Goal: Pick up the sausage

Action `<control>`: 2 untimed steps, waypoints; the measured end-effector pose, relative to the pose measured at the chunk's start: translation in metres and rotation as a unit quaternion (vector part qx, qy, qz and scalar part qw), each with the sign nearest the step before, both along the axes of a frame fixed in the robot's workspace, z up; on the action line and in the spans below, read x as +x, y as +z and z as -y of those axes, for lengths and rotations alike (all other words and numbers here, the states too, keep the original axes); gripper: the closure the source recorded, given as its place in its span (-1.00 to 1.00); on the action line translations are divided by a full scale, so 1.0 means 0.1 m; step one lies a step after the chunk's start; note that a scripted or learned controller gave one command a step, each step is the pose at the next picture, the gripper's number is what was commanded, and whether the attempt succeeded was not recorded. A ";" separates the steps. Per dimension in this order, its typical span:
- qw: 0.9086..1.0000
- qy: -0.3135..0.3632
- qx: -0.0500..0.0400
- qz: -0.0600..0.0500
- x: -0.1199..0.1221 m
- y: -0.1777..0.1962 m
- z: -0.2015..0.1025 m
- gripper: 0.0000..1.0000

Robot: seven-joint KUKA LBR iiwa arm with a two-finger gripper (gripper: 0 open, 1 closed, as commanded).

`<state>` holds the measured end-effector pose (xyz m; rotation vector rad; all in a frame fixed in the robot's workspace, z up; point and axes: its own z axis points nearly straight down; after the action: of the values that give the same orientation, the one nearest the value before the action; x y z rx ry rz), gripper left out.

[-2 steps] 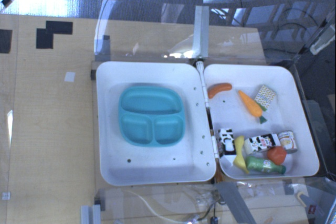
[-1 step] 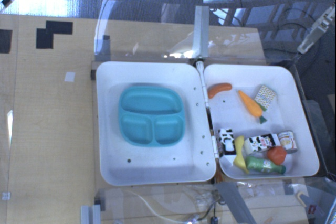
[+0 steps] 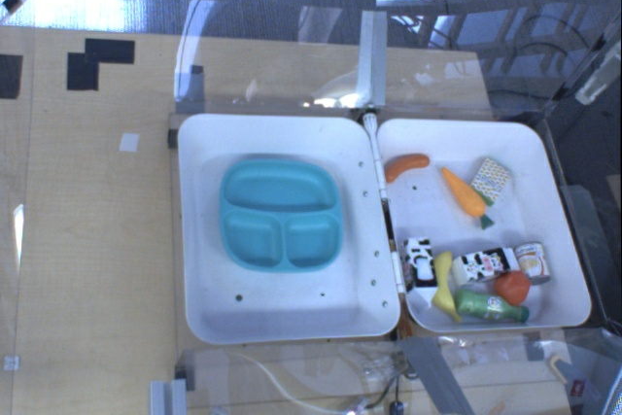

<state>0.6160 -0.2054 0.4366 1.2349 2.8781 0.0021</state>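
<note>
Sausage (image 3: 406,166) lies in the right bin (image 3: 544,151), far-left corner, just beside the wall shared with the left bin (image 3: 194,209), well apart from the carrot (image 3: 464,192). Pincer state: you cannot tell from this view. Bring it in from above, line the fingers across the sausage's short width, and keep clear of the bin wall, since that is likely where a finger would catch. Blue tray (image 3: 282,213) in the left bin is not involved.

A pale grey sliver at the right edge, perhaps the arm (image 3: 601,81).
</note>
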 end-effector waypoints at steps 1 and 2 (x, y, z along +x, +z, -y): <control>0.997 0.072 0.000 0.000 0.38 0.00 -0.72 -1.00; 0.977 0.212 -0.001 0.001 0.47 0.00 -1.00 -1.00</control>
<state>0.6628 -0.1058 0.4368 0.5972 3.0727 0.0030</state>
